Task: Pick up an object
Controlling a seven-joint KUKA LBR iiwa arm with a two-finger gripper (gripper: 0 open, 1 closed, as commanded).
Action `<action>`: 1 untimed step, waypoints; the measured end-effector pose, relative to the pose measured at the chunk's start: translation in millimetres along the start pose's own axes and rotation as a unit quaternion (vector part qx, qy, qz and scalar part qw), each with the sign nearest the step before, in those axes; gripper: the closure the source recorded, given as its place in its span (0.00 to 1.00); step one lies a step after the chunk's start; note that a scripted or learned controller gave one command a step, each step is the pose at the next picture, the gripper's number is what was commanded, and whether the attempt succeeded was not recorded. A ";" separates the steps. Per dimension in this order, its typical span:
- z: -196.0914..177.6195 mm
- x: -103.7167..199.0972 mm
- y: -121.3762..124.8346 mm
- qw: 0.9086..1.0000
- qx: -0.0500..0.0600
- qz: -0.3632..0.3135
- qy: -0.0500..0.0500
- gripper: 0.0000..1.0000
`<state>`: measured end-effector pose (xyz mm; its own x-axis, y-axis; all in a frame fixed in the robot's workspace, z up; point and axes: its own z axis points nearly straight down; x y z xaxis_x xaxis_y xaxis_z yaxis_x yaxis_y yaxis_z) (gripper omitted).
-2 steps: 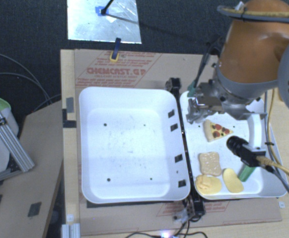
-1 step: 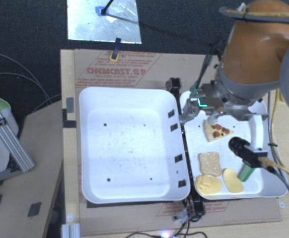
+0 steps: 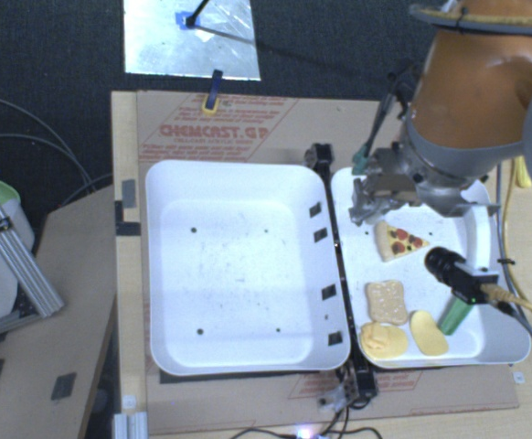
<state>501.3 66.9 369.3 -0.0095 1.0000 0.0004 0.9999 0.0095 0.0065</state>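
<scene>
My gripper [image 3: 368, 210] hangs over the upper left part of the right bin [image 3: 513, 341], under the big orange wrist. Just to its lower right lies a toy pizza slice [image 3: 399, 241] with red dots. Lower in the same bin sit a tan toast slice [image 3: 387, 302], a yellow round piece [image 3: 384, 340], a yellow oval piece [image 3: 428, 332] and a green cylinder [image 3: 455, 315]. I see nothing between the fingers, and the wrist hides part of the bin behind it.
The left bin [image 3: 234, 263] is bare white with a few dark specks. Black clips run along the divider [image 3: 330, 245] between the bins. A cardboard sheet [image 3: 220, 122] lies under both bins, with a shiny metal plate [image 3: 191, 24] beyond it.
</scene>
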 end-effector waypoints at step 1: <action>-72.8 21.2 -14.1 1.000 -0.001 0.001 0.001 1.00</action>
<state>486.6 87.9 442.0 -0.0068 1.0000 0.0030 0.9999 0.0068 0.0093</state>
